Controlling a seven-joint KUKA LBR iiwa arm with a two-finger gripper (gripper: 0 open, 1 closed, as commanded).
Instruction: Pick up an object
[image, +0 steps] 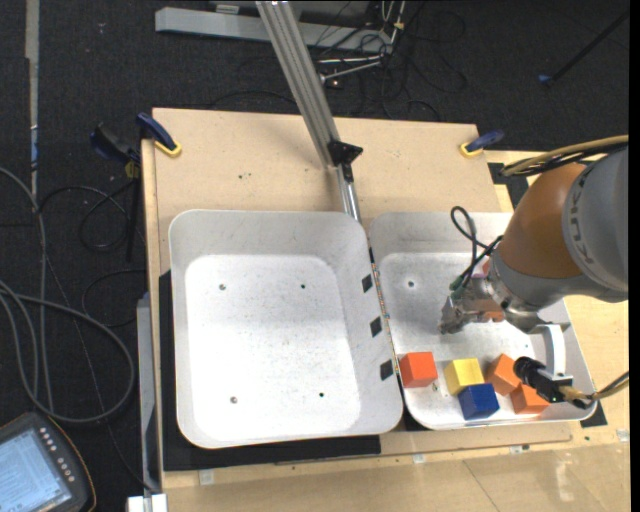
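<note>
**Five blocks wait in the right bin**

Five blocks sit along the right bin's (420, 262) 6 o'clock edge: orange cube (418, 368), yellow cube (463, 375), blue cube (479, 401), two orange blocks (516, 385) at 5 o'clock. The gripper (458, 317) hangs at 12 o'clock of them, apart; whether it's spread or pressed together, I cannot tell. The left bin (268, 325) lies alongside.

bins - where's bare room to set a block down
The left bin offers its whole floor. In the right bin, the far part beside the divider is bare. Its near edge is crowded: orange block, yellow block, blue block, with the gripper just above.
</note>
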